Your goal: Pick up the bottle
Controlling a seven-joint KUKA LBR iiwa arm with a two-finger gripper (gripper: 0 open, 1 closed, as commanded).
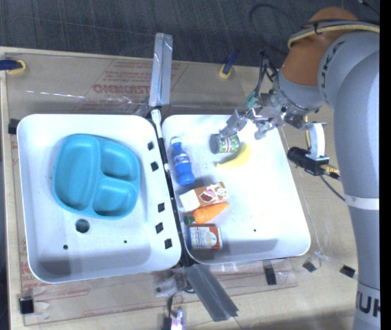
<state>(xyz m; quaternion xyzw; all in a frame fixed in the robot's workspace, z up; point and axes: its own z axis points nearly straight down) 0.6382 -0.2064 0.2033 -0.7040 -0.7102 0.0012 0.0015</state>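
Bottle [181,163] by bin divider, well left of claw [231,137], claw pinching can [225,144]

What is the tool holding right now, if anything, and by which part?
It cannot be told. The tool sits right at a small can in the right bin, away from the bottle.

Two white bins [37,253] — a light blue tray [95,177] in the left, a blue bottle [181,164], orange carrot [211,214] and yellow banana [236,157] in the right.

Robot lab: clamped bench [78,74], bins [37,253].
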